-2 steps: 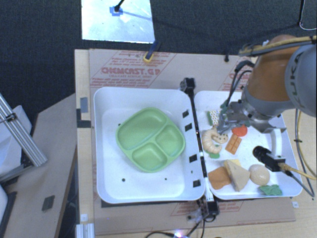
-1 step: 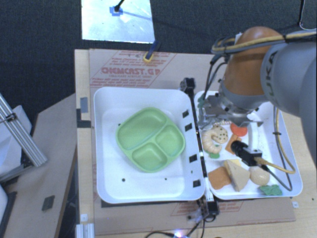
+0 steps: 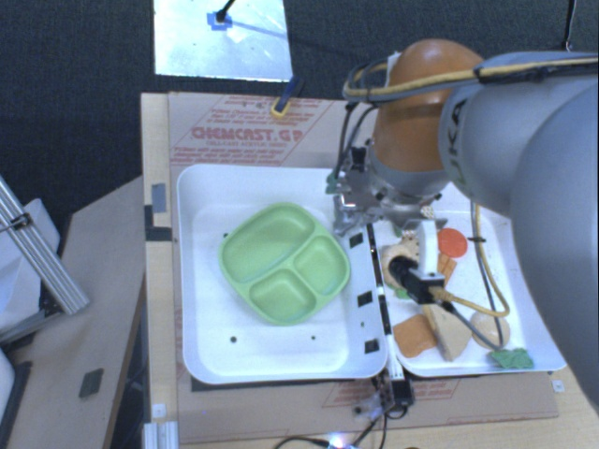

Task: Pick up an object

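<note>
Green tray [image 3: 284, 262] — one, left bin [image 3: 201, 344]; orange disc [image 3: 452, 242] — one, right bin [image 3: 459, 368]

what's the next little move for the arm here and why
Probably a small sideways shift over the right bin before going down. The gripper hangs above the wall between the bins, by the rim of the green plate, a broad thing that is likely hard to pinch. The orange disc lies close by and looks easier to grasp.
</note>
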`<state>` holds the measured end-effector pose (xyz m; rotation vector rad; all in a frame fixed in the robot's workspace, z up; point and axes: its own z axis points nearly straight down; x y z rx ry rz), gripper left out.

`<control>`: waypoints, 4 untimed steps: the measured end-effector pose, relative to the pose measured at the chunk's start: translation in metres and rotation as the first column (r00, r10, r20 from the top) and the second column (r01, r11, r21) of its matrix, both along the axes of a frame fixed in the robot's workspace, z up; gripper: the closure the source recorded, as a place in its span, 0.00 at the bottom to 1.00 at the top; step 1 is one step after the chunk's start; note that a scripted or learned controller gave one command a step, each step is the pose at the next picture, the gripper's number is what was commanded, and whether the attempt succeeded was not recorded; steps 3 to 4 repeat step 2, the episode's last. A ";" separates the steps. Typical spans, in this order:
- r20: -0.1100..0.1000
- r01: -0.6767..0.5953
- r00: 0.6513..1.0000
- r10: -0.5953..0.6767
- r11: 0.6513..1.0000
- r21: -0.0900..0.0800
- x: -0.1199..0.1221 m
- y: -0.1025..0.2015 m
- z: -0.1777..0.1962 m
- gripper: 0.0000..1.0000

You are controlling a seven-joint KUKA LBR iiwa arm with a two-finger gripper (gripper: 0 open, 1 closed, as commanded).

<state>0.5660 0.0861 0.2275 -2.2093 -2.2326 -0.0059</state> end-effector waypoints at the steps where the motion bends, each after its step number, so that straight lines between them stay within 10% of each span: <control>1: -0.001 0.009 1.000 -0.009 1.000 -0.002 -0.005 -0.010 0.006 1.00; 4: -0.003 0.008 1.000 -0.008 1.000 -0.003 -0.017 -0.005 -0.003 1.00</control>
